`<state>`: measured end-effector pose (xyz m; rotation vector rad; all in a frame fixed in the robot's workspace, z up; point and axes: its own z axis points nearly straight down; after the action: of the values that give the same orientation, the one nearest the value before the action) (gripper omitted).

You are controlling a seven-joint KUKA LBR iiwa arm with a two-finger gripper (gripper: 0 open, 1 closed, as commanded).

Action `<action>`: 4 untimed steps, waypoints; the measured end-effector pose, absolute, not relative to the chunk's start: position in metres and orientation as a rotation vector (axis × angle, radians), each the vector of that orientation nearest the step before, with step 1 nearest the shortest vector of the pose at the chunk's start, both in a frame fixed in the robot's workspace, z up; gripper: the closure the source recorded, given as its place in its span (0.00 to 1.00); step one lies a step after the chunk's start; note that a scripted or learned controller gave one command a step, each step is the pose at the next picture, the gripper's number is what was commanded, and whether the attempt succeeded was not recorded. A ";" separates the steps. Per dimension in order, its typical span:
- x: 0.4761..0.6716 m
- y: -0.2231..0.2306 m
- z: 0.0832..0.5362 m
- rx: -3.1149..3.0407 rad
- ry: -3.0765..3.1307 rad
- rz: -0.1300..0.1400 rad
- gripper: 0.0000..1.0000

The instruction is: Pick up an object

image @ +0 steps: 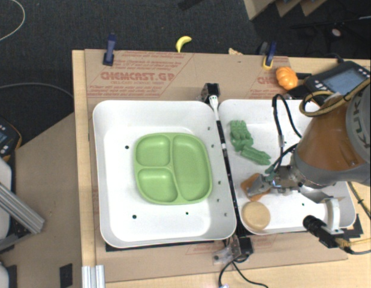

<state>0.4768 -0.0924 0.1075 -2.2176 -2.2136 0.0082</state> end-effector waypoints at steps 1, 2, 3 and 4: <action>0.479 -0.092 0.122 -2.224 -2.220 -0.001 1.00; 0.507 -0.108 0.175 -2.226 -2.227 -0.005 1.00; 0.479 -0.095 0.084 -2.224 -2.221 -0.004 1.00; 0.482 -0.007 0.190 -2.212 -2.238 -0.017 1.00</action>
<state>0.4816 -0.0073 0.1903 -2.2119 -2.2376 -0.0168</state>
